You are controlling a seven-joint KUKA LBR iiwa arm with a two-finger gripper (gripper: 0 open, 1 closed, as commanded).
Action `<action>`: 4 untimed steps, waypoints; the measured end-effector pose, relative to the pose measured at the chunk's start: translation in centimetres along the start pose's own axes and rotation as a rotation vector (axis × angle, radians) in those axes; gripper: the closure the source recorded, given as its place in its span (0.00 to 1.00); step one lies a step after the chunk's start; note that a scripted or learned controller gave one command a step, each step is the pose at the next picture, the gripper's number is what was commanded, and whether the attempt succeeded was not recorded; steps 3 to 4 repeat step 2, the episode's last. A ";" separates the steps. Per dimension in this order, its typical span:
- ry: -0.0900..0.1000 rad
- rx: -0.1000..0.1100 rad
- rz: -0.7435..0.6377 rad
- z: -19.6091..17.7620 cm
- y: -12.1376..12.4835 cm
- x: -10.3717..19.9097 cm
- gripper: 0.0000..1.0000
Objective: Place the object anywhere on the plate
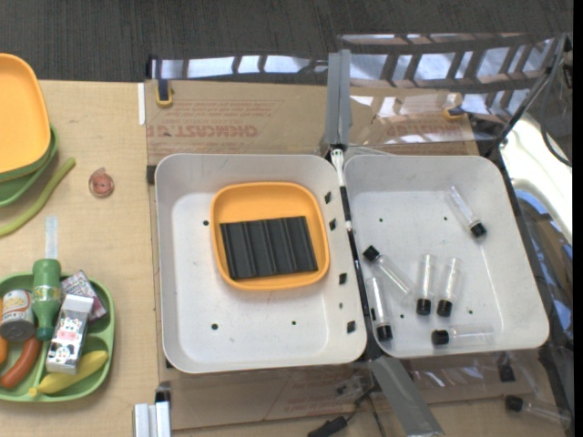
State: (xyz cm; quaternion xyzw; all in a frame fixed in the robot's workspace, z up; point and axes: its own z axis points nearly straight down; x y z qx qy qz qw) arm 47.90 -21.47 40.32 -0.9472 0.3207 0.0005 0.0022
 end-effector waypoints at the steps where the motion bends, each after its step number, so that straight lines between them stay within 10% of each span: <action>1: -0.001 0.002 -0.420 2.4 -1.6 2.1 0.00; 4: 0.001 0.005 -0.454 1.7 -0.2 1.3 0.00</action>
